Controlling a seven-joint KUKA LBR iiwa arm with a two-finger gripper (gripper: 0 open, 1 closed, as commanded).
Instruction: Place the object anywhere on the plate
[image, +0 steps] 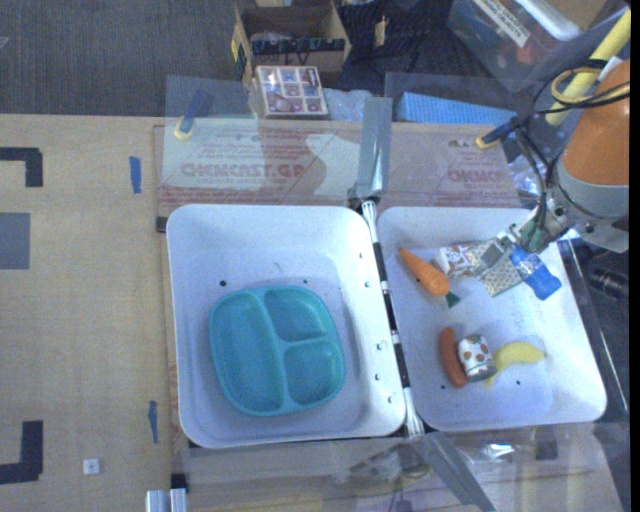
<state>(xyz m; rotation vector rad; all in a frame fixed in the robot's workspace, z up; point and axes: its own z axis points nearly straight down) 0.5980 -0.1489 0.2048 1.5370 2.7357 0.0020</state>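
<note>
The tool (508, 252) sits low over the far right part of the right bin (570, 395), among a tight cluster: a small printed packet (460, 260), a grey flat piece (497, 278) and a blue item (538, 277). Whether it is spread or pressed together I cannot tell, and nothing is visibly pinched.

Which thing the task means is unclear; by the tool's position it is probably the packet or the blue item. The blue item's long axis runs slantwise, from upper left toward the bin's right wall; the packet lies flat, roughly across the bin.

Further out lie a carrot (425, 272), slanted with its tip at the lower right, then a sausage (451, 357), a spotted cup (474, 352) and a banana (518, 354). The teal plate (277, 349) rests in the left bin (190, 240), well apart.

The risks, as I judge them: the cluster is crowded, so a closing grip could catch two things or nudge the target aside, and a flat packet could slip out during the carry over the bins' shared rim
</note>
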